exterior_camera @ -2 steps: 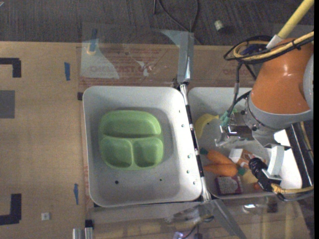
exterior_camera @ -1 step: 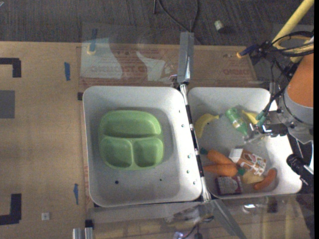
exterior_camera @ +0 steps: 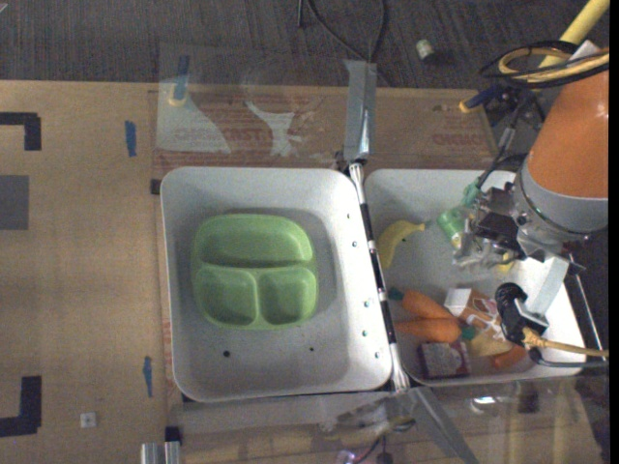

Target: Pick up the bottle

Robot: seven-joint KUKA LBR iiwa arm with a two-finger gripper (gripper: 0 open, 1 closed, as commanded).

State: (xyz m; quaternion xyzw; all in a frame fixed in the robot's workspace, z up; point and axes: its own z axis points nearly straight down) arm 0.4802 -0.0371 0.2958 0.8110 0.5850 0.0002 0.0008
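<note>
A small green bottle (exterior_camera: 451, 224) lies in the right bin (exterior_camera: 426, 184), near its middle and just right of the banana. Part of it is hidden under the arm's wrist. My gripper (exterior_camera: 477, 244) hangs low over the bin, directly at the bottle's right end. The grey arm with its orange band (exterior_camera: 578, 143) covers the bin's right side. Whether the gripper touches the bottle is not visible.
A yellow banana (exterior_camera: 397, 238) lies by the right bin's left wall. Two carrots (exterior_camera: 427, 304) (exterior_camera: 431, 330), a brown block (exterior_camera: 443, 359) and a small carton (exterior_camera: 478, 308) crowd the front. The left bin (exterior_camera: 253, 188) holds a green divided plate (exterior_camera: 255, 271).
</note>
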